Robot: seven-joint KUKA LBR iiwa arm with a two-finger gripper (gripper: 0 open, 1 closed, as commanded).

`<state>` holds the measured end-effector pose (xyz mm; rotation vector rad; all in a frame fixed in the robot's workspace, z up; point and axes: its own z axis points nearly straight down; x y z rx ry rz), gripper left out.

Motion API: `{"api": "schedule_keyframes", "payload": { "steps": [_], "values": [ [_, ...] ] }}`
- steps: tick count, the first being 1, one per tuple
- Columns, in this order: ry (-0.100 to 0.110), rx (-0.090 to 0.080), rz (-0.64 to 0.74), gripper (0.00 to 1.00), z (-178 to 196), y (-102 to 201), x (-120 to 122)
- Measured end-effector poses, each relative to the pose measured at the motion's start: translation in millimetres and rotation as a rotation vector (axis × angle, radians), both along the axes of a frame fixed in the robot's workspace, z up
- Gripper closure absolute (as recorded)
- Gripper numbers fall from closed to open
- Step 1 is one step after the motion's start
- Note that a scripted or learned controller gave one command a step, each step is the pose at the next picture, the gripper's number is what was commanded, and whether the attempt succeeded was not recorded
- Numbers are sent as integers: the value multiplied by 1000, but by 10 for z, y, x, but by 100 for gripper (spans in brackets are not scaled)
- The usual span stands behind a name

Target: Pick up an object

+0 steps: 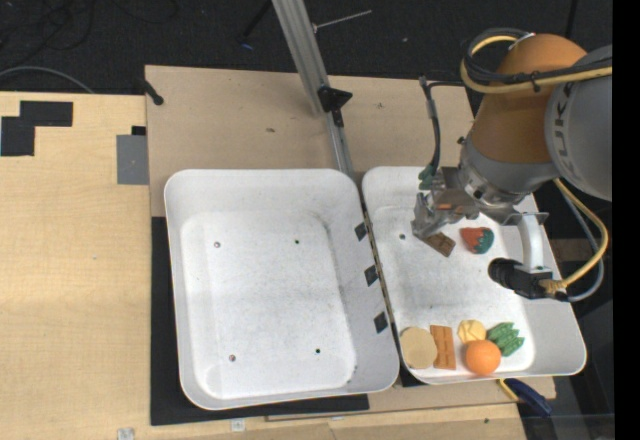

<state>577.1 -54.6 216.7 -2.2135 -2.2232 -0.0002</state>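
From the fixed camera above the worktop, the grey arm with its orange band reaches in from the right and sets its jaws low over the far part of the right bin. How far the jaws stand apart I cannot tell; the metal parts blur into one dark cluster there.

Just at the near side of the jaws lies a small brown block, touching them or very nearly so (the view does not settle which). Its long axis runs at a slant, from the bin's far-left toward its near-right, and it lies flat on the bin floor.

Just right of the block, apart from the jaws, sits a small red and teal object.

Along the near edge of the right bin a row of toy foods lies close together: a pale round bun toward the near-left corner, an orange-brown slab just beside it, a small yellow piece, an orange ball, and a green leafy piece toward the right.

The left bin lies beside it, their inner rims touching.
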Motion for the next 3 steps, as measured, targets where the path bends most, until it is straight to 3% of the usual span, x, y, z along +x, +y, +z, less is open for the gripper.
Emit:
{"api": "schedule_keyframes", "payload": {
  "steps": [3],
  "values": [
    [-2, -2, -1, 100, 53, 1431, 446]
  ]
}}
